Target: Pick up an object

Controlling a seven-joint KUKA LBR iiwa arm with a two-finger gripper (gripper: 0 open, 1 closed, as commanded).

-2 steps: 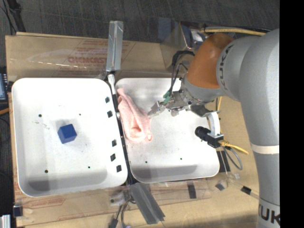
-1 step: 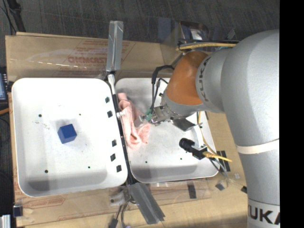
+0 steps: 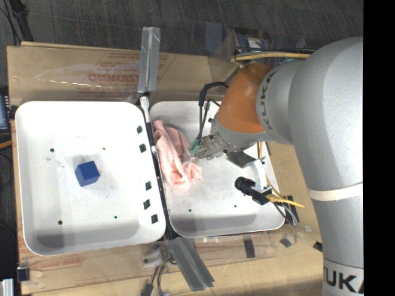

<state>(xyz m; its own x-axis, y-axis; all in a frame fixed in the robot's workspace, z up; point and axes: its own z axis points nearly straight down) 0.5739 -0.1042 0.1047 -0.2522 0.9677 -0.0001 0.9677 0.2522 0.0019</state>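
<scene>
Left of the divider [image 3: 152, 165], I see a blue cube [image 3: 87, 172]; right of it, a pink cloth [image 3: 174, 155]. The gripper [image 3: 196, 153] meets the cloth's edge, grip unclear. Grasp step; next calls for a confirmed pinch, then lift.

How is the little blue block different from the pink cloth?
The small blue cube is hard-edged and boxy; the crumpled pink cloth is soft, floppy and spread longer. The cube sits alone in the left white bin; the cloth lies in the right white bin, against the divider, right by the gripper. Both rest on a bin floor.
</scene>
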